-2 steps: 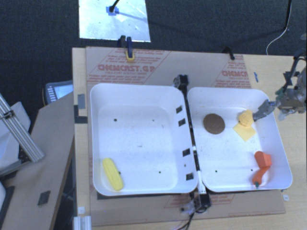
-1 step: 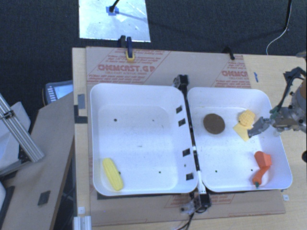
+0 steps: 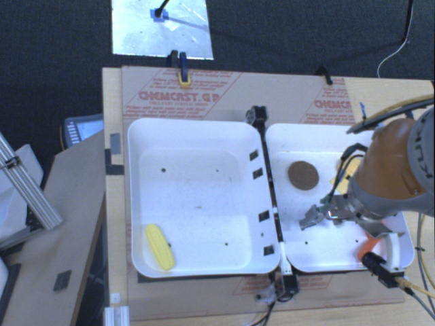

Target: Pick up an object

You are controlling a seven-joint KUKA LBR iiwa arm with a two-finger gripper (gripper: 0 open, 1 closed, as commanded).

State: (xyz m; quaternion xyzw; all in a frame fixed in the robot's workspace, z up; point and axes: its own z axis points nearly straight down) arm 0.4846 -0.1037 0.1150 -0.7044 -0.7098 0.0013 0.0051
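Note:
My gripper (image 3: 313, 217) hangs low over the right bin (image 3: 319, 260), near its middle and close to the floor. A brown round disc (image 3: 303, 174) lies on the bin floor just behind the gripper, apart from it. An orange object (image 3: 369, 247) sits at the bin's front right, partly under the arm. A small yellow piece (image 3: 339, 176) peeks out beside the arm's orange band (image 3: 391, 161). In the left bin (image 3: 136, 182) a yellow corn cob (image 3: 159, 246) lies at the front left corner. I see nothing held by the gripper.
A black divider with clips (image 3: 266, 182) runs between the two bins. Cables (image 3: 380, 114) trail over the arm at the right. A shiny metal plate (image 3: 162, 17) lies behind the bench, and a clamp (image 3: 182, 66) sits at the back edge.

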